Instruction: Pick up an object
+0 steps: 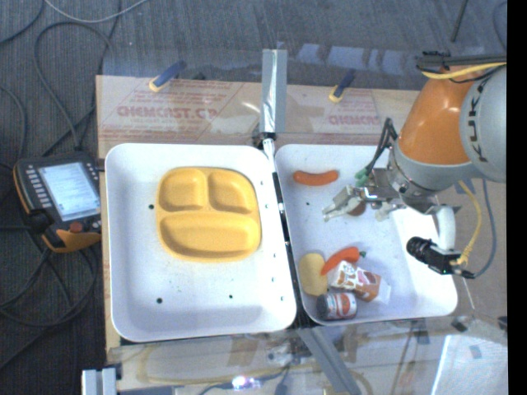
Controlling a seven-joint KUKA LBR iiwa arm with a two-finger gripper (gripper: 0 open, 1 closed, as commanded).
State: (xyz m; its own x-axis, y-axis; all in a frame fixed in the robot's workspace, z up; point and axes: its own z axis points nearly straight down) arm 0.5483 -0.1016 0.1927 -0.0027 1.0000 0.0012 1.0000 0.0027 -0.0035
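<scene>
From above, we see the grey and orange arm (449, 130) reach in at the right of the frame, its gripper (350, 205) low over the right bin (428, 290). We cannot tell how far the fingers are spread; a small brown thing (356, 208) sits right at them, held or not we cannot say. A sausage (316, 177) lies upper left in that bin; a potato (311, 272), carrot (340, 259), carton (356, 280) and can (338, 305) cluster at its lower left. A yellow divided tray (209, 213) fills the left bin (132, 303)
</scene>
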